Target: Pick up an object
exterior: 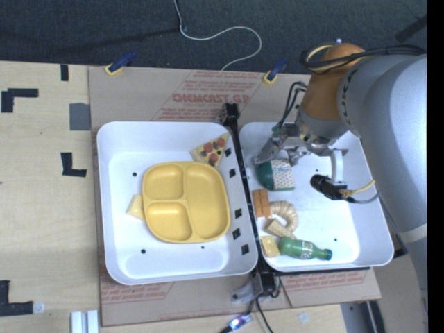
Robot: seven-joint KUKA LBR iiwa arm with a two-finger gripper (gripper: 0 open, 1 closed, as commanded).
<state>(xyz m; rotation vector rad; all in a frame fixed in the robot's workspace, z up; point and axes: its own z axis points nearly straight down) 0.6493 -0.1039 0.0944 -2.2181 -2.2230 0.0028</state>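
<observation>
Left bin (114, 186): white, black dots on its floor. Divided plate (186, 201): plain mustard yellow. Wedge (134, 205) at its left edge: paler yellow. Pizza slice toy (211, 150): tan with red spots.

Right bin (361, 227): white. Cup-like object (275, 175): teal-green with a pale checked pattern. Block (260, 202): orange-brown. Croissant (284, 214): beige, light striping. Bottle (304, 249): green, pale label, yellowish cap. Small piece (268, 245) beside it: yellow.

Arm (395, 130): silver-grey; orange band (326, 92). Cardboard sheet (180, 92): brown, faded red print. Worktop (41, 200): light wood, black marks. Clips (120, 62): blue and yellow. Cable (222, 33): white on dark carpet.
</observation>
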